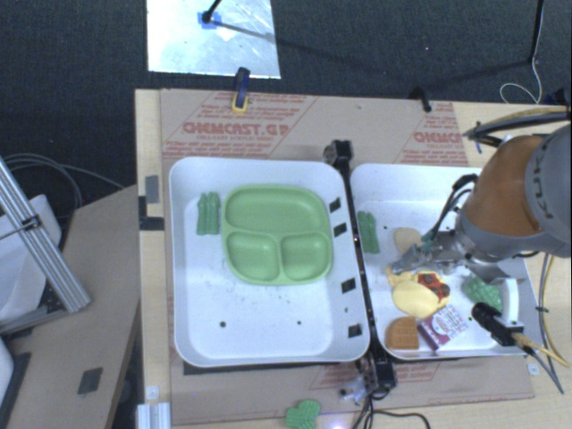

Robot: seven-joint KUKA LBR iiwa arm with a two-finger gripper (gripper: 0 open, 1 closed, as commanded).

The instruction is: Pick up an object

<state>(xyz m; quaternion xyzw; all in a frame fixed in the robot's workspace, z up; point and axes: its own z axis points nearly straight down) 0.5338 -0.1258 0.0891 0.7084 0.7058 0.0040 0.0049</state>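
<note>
Yellow rounded plastic toy (412, 297) sits in your right white bin (393, 182), just below the grey two-finger gripper (404, 262); pincer state, cannot tell. Clutter risk: orange round piece (402, 333) and red-white packet (443, 326) crowd it, so you may nudge or mis-grab neighbours.

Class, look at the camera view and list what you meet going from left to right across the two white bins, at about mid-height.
Small green ridged piece → green divided tray → green ridged piece by the divider → gripper → orange band of the arm.
</note>
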